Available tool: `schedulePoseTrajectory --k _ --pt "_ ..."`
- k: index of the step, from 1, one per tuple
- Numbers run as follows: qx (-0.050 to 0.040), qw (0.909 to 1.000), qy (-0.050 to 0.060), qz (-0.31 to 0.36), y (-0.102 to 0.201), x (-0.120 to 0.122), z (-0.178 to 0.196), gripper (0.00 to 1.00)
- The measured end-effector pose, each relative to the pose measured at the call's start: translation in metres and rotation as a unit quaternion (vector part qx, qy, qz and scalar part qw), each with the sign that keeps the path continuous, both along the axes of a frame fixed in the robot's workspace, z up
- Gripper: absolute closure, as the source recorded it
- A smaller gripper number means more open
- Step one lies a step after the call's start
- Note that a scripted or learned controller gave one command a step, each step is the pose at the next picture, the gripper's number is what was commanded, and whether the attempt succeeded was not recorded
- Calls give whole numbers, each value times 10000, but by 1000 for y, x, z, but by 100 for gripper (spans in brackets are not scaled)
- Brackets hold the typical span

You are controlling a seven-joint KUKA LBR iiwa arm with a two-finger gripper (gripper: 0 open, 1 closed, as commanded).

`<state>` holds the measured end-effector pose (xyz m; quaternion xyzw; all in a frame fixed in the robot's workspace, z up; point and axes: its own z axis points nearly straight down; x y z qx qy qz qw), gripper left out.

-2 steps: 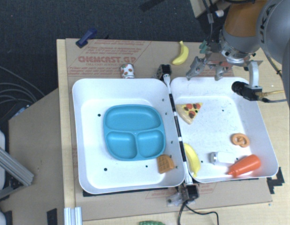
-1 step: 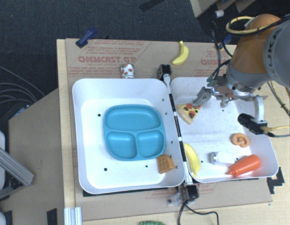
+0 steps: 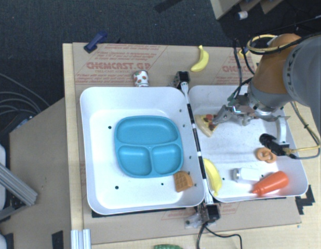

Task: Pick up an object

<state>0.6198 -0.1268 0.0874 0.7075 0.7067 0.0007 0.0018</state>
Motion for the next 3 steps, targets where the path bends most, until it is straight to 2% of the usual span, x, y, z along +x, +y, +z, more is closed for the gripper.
schedulePoseTrajectory --k 1,2,3 --pt "14 10000 -15 -1 2 1 10 100" --pt "15 10000 -11 1 2 1 10 0" --pt "16 10000 -17 0 2 1 20 100"
